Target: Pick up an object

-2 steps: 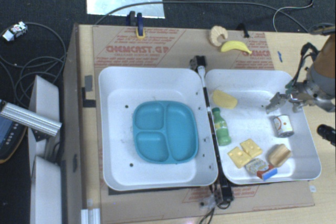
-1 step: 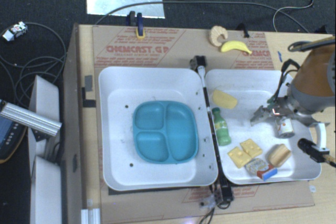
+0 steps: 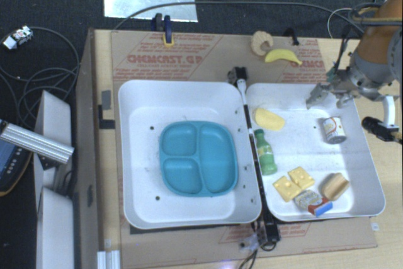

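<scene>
Can [image 3: 333, 130], small and lying on its side, sits in the upper right part of the right bin [image 3: 368, 164]; it has a pale label with reddish marks and a metal end facing outward. Above it and a little to the left hangs the gripper [image 3: 330, 94], with its two grey fingers spread apart and nothing between them, clear of the can. Lower in that bin lie a yellow lemon-shaped piece [image 3: 269, 118], a green bottle [image 3: 266, 152] against the divider, two yellow cracker-like squares [image 3: 293, 182], a tan bread roll [image 3: 334, 186] and a small red and blue box [image 3: 318, 206]. A blue divided plate [image 3: 198, 157] rests in the left bin [image 3: 135, 110]
</scene>
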Controlling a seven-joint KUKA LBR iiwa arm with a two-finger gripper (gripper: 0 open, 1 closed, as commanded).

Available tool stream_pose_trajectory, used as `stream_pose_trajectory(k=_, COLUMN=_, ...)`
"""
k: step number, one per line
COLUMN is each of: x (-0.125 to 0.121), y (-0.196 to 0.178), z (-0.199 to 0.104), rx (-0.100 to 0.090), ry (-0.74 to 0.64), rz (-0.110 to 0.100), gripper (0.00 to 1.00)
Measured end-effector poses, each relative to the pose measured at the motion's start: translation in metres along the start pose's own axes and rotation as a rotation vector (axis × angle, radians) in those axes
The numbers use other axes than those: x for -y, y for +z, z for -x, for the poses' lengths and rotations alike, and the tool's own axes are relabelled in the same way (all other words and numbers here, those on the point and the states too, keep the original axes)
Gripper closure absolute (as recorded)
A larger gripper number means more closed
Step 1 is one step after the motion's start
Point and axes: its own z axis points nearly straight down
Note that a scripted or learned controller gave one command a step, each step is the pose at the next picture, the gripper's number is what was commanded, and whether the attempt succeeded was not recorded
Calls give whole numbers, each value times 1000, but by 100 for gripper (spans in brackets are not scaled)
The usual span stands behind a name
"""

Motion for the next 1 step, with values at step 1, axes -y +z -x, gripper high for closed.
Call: stream_pose_trajectory(k=1, x=45, y=-51, z=1, rx=0, ry=3, rz=-1, gripper=0)
